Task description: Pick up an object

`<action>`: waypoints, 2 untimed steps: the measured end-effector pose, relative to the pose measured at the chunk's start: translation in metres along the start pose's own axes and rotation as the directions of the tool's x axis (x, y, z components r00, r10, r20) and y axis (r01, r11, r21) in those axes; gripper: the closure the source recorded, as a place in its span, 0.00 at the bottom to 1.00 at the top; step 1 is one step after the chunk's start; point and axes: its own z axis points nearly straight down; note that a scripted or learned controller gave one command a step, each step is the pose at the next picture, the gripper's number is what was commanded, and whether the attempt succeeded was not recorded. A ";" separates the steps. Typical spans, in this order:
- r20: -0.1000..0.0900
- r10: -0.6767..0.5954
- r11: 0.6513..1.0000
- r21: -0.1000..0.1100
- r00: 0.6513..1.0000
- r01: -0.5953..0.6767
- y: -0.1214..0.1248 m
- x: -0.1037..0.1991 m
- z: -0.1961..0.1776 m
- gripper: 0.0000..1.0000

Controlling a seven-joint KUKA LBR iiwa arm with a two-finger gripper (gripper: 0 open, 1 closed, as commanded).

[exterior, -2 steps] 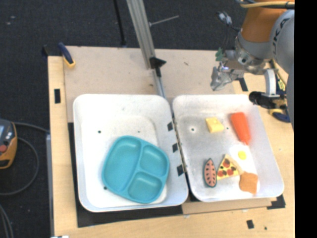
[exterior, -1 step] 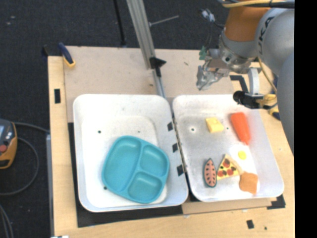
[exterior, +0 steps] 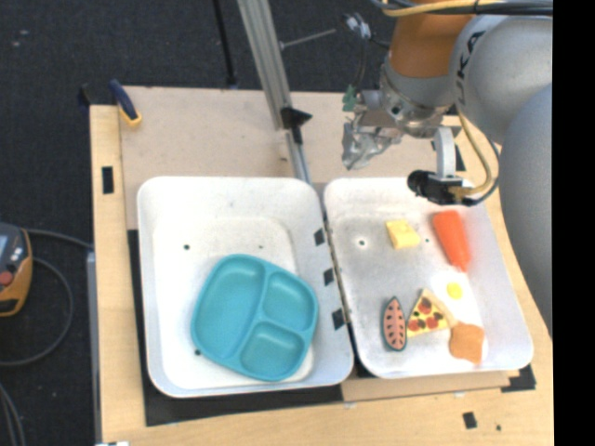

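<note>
Nearest the camera, low in the right of the frame, the right bin (exterior: 364, 282) holds a cluster of toy foods: an orange lump (exterior: 468, 342) in its lower right corner, a pizza slice (exterior: 429, 315) just beside it, and a watermelon slice (exterior: 393, 323) close by on the left. A little further back lies a small yellow disc (exterior: 454, 291). Beyond that, a carrot (exterior: 452, 238) and a yellow block (exterior: 403, 235) sit near each other but apart.

The left bin (exterior: 186, 214) carries a teal divided plate (exterior: 256, 317) in its lower half.

The tool (exterior: 361, 156) hangs over the bare counter (exterior: 204, 128), just past the upper left corner of the right bin. It grasps nothing that can be seen. Whether it is released or clenched cannot be told from this view.

The yellow block looks like the best pick. It is closest to the tool, stands alone on bare bin floor, and has flat sides. The tool would need to come down and to the right, square to the block and centred over it.

The carrot to the block's right leaves room. The crowded cluster at the near end would be harder to pick from.

Behind the bins, a metal post (exterior: 270, 63) slants up toward the top of the frame, left of the tool, so a swing to the left risks a knock.
</note>
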 end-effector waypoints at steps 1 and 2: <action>0.000 0.000 1.000 0.001 1.000 0.000 -0.004 0.053 -0.003 1.00; 0.001 0.001 1.000 0.002 1.000 -0.001 -0.005 0.105 0.018 1.00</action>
